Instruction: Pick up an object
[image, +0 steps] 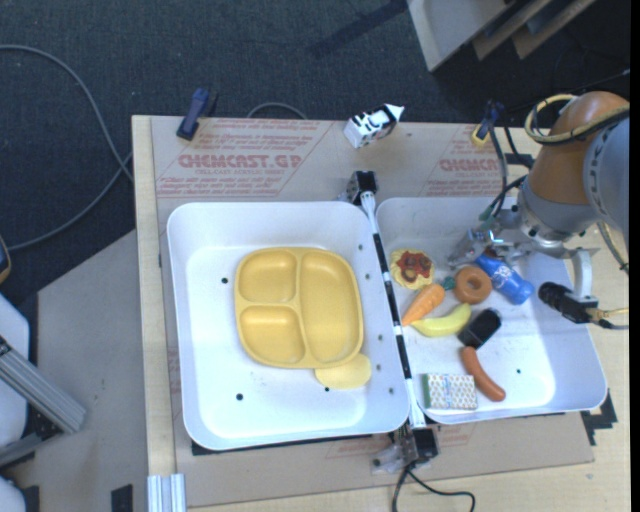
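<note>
Arm hanging over the right bin, nothing lifted yet.

Camera view: the gripper (492, 243) is hovering just above the doughnut (472, 285), beside the blue can (503, 279); how it is set, I cannot tell. Doughnut, carrot (424, 303), banana (443, 322) and sausage (483, 373) are all lying in the right bin (575, 385), so the pick is still wholly to do.

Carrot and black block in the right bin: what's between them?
In the camera view, the yellow banana lies between the carrot and the black block, its ends close to both.
</note>
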